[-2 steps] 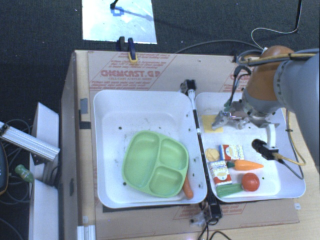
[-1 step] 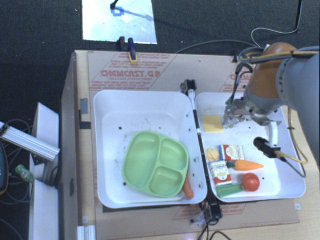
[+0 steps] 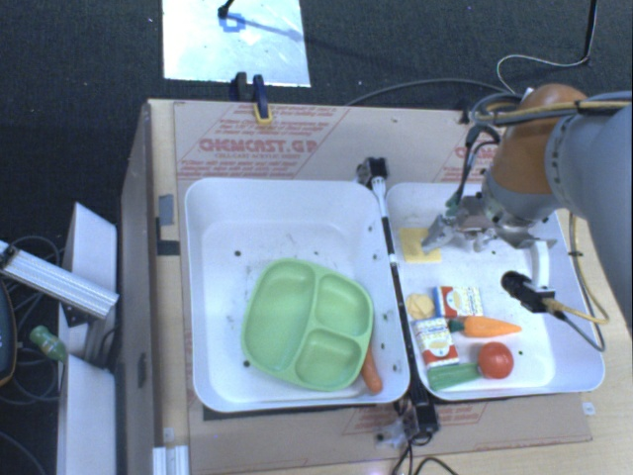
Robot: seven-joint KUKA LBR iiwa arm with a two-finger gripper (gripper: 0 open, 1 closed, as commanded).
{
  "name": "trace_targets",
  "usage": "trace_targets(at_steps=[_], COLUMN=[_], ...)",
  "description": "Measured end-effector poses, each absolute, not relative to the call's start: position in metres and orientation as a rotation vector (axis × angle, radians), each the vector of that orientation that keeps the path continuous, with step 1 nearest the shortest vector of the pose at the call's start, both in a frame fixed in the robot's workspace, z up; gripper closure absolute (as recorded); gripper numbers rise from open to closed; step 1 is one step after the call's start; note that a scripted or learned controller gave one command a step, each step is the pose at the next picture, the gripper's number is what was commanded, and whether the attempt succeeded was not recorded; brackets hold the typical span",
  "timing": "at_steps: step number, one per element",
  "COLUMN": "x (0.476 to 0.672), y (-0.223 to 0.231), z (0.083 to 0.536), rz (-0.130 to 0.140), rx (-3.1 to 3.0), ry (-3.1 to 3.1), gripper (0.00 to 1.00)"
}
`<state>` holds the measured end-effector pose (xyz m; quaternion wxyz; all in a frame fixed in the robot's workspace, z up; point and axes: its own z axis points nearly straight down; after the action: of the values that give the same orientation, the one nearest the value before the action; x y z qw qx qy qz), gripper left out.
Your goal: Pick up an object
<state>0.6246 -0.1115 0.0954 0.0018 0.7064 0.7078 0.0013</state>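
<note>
Nearest the camera: green cucumber-like piece (image 3: 453, 374) and red tomato (image 3: 497, 360) at the near edge of the right bin (image 3: 584, 369), well below the gripper (image 3: 442, 234) as seen from above. Just beyond them lie a carrot (image 3: 490, 328), two small printed cartons (image 3: 460, 300) (image 3: 434, 341) and a pale yellow lump (image 3: 421, 306). These form a loose cluster, probably scattered as grasp targets.

Gripper sits over the far left part of the right bin, the grey arm (image 3: 584, 166) reaching in from the right. Directly under and touching its tip in this view is a flat yellow piece (image 3: 420, 244), possibly toy cheese. Judged the likeliest target of this pick, since nothing else lies close to the tip.

Finger state: cannot tell. The tip reads as a grey blur against the yellow piece, and no gap or pinch can be made out. Whether the tip contacts the piece or hovers above it is also unclear from this slant.

Left bin (image 3: 213, 295), across the divider from the gripper, holds a green compartment tray (image 3: 309, 323), tilted slightly, with an orange sausage-like item (image 3: 371, 375) just beside its near right corner.

Hard to make out: printing on the cartons is too small to read. Black fitting (image 3: 527, 292) with a cable hangs below the wrist and overlaps the bin floor beneath it.
</note>
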Motion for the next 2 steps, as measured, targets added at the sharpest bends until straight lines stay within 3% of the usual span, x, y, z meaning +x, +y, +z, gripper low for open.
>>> trace_targets(at_steps=[1,2], x=[0.557,0.626], y=[-0.092,-0.09], z=[0.084,0.085], rz=[0.0,0.003], rx=[2.221,2.216], ry=[2.223,2.224], gripper=[0.0,0.0])
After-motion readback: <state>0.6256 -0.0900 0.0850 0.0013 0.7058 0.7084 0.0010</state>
